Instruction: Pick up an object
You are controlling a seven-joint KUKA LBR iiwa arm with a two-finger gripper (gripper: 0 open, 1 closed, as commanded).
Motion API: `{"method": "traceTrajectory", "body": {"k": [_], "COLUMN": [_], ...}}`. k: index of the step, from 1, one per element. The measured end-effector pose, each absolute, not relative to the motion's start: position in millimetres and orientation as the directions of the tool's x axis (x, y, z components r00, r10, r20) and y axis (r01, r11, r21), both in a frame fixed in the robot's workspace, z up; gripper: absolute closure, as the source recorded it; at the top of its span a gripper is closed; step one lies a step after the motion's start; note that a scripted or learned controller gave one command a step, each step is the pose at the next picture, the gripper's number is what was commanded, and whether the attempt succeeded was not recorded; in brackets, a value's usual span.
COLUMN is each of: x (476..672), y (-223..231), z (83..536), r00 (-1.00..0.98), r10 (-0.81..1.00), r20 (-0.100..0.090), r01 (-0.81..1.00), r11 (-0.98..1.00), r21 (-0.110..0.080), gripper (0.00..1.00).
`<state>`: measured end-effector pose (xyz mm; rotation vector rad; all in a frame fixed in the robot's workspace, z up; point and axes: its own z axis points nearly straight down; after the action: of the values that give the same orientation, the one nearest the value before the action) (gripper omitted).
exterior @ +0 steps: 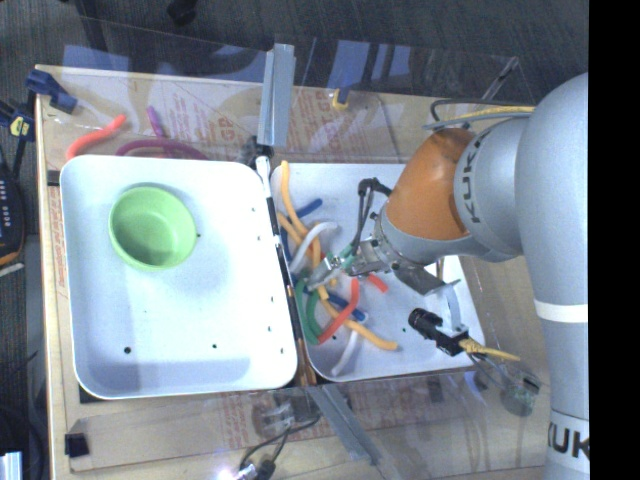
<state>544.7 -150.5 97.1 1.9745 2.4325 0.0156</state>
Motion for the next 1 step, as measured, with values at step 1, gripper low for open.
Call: {"method": "traceTrajectory", "body": {"k": [1], "x": [545.2], "y": [-150.9], "z": [107.0], "r00": [-0.213], "r10": [0.977], "r20": [-0.003], "r01": [0.977], "r11": [0.213], "r21": [0.012], "gripper": [1.00]}}
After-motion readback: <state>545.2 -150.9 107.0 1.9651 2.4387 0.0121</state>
